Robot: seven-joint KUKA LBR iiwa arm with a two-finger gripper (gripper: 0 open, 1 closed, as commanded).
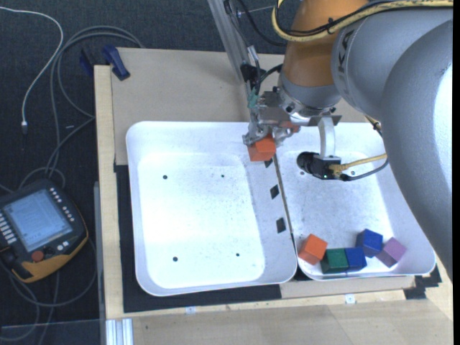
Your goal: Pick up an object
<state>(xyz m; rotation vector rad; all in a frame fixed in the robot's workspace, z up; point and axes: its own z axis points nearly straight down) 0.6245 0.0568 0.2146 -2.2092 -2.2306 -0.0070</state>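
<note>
My gripper (262,141) hangs over the ridge between the two white bins, near their far side. An orange block (261,149) sits between its fingers, held above the bin edge. In the right bin (316,207), along the near rim, lie several more blocks: an orange one (313,249), a dark green one (335,259), two blue ones (356,257) (371,241) and a purple one (393,251).
The left bin (194,207) lies next to the right one with a few dark dots on its floor. A metal pole (226,27) rises behind the bins. A teach pendant (36,225) and cables lie off the bench at the left.
</note>
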